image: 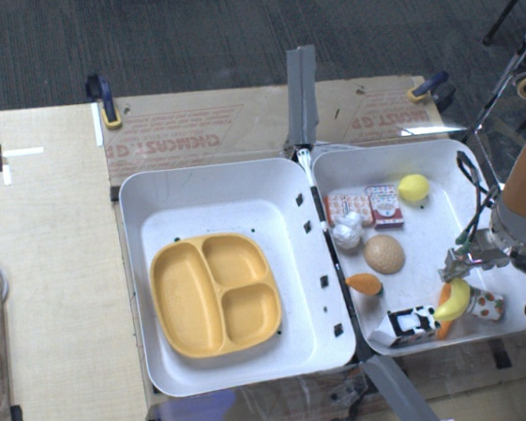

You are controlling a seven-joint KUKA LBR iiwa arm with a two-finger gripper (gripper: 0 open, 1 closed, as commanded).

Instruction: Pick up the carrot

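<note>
Orange showed in two spots of the right bin (446, 163), so we flagged the target as uncertain: a narrow tapered orange piece (445, 327) poked out from under the banana (453, 300) near the bin's front edge, and we took that as the carrot. A rounder orange lump (364, 284) sat by the bin's left wall, just below the brown egg-shaped thing (384, 254), and could be it instead. The tool (460, 263) hung over the right side of that bin, just above the banana's upper end in the picture. We couldn't tell if it touched anything or how far open it was, since its tip was too small and cluttered to read, and we saw nothing held in it. To do the step well, we judged the approach should come down beside the banana, not onto it. It should line up across the orange piece's short width at the exposed end, since the banana covered most of it and the black-and-white toy (413, 322) crowded its left. The likely miss was grabbing the banana instead. The yellow plate (218, 293) in the left bin (147, 265) played no part.
</note>
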